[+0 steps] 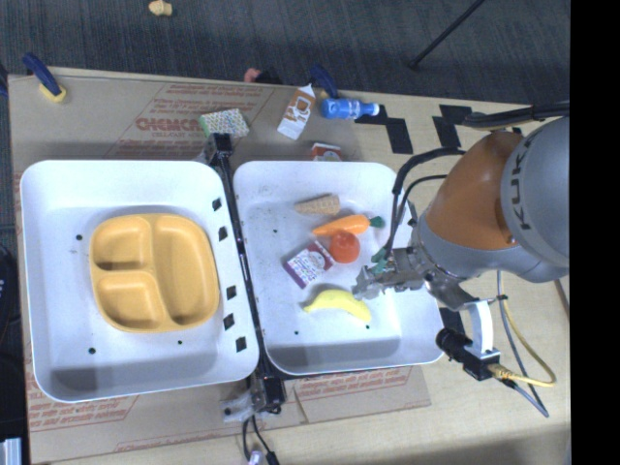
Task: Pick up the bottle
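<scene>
Hand (380, 277) first: it hangs low inside the right bin (417, 349), near that bin's right wall, just beside the yellow banana (337, 304). I cannot tell if it is open or closed, and nothing shows in its grip.

Close to it, in the middle of the same bin, lie a small purple packet (309, 263), a red-orange ball (345, 247), a carrot (341, 226) and a tan roll (318, 204). The left bin (48, 376) holds a yellow plate with three parts (153, 269).

Farther back, the blue bottle (344, 109) lies on its side on the counter (116, 114), past the far edge of the right bin, next to a small carton (296, 112). It is outside both bins and well apart from the hand.

So I think the job has not really begun. The bottle is untouched. The hand would need to leave the bin, go to the far edge of the counter, come down and grab the bottle, then lift it.
</scene>
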`<state>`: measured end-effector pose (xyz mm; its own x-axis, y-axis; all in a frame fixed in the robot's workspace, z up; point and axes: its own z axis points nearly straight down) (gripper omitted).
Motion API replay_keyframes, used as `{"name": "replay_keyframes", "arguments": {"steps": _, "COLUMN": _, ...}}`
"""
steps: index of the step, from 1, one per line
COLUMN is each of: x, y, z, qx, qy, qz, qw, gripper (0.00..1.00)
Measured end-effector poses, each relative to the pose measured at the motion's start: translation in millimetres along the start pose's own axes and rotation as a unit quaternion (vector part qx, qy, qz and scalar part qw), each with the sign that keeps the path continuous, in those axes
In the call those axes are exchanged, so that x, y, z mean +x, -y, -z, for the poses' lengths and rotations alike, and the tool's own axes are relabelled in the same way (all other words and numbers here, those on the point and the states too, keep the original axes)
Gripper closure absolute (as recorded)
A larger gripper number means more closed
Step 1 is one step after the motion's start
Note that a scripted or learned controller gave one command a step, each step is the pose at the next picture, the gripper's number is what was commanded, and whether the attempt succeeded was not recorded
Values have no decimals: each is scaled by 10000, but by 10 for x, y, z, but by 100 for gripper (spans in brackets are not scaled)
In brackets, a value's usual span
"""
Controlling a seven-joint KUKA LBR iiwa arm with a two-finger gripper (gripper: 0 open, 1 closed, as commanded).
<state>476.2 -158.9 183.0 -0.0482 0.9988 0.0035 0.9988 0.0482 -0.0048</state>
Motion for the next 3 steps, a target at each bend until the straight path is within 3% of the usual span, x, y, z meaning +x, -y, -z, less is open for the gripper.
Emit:
{"name": "replay_keyframes", "arguments": {"steps": 1, "x": -428, "y": 20, "z": 45, "qx": -16, "qy": 21, "qz": 1163, "qw": 9932, "gripper": 100}}
{"name": "replay_keyframes", "arguments": {"steps": 2, "x": -523, "y": 24, "z": 364, "qx": -18, "qy": 17, "qz": 185, "qw": 9998, "gripper": 100}}
{"name": "replay_keyframes", "arguments": {"steps": 3, "x": 124, "y": -7, "z": -54, "qx": -4, "qy": 8, "qz": 1733, "qw": 9849, "gripper": 100}}
